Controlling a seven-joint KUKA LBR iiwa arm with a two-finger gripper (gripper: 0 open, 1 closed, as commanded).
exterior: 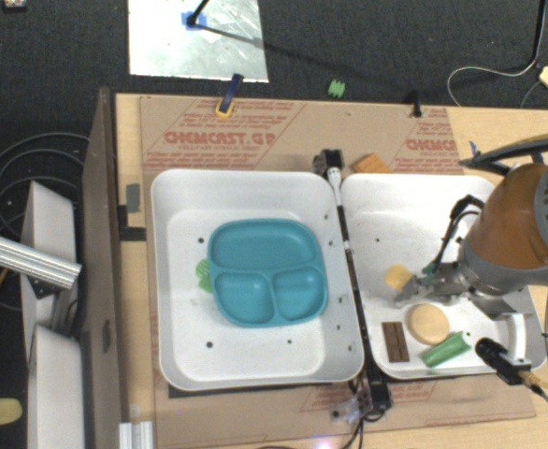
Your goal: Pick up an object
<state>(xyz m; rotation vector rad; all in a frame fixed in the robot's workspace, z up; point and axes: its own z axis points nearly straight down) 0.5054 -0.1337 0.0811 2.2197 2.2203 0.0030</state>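
In the right bin point(377, 204) lie a small yellow piece point(398, 276), a round tan disc point(428, 323), a green cylinder point(445, 350) and a brown flat bar point(396, 341). My gripper point(425, 289) hangs low over this bin, just right of the yellow piece and just above the tan disc. Nothing shows between its tips. The grey arm with its orange band point(512, 223) covers the bin's right side.
The left bin point(176, 251) holds a teal divided plate point(266, 271) with a small green thing point(202, 271) peeking out at its left edge. An orange block point(370, 164) lies on the cardboard behind the bins. A black divider point(346, 251) runs between the bins.
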